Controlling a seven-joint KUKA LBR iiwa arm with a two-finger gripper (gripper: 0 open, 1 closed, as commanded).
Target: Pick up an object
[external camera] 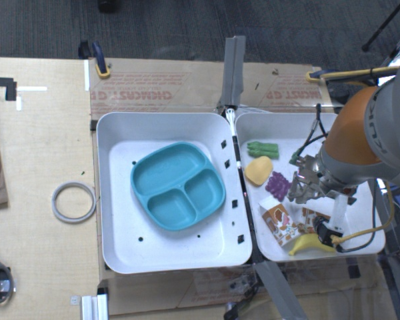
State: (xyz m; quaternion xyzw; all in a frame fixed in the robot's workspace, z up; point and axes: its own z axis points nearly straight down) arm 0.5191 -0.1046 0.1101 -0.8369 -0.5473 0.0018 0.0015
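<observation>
Reaching in from the right, gripper (305,187) low inside right bin (300,122), just beside purple grapes (277,185); grip state not discernible. Nearby: yellow lemon-like piece (258,170), green vegetable (263,149), printed carton (281,223), banana (309,245). Lying in left bin (113,199): teal divided plate (178,185).

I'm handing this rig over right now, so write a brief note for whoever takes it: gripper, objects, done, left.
Gripper: low in the right bin, by the purple grapes; nothing seen between its fingers.
Right bin also holds a green vegetable, yellow lemon, small printed box and banana.
Left bin holds the teal divided plate.
Done: arm reached in.
Left: grasp and lift an object.
</observation>
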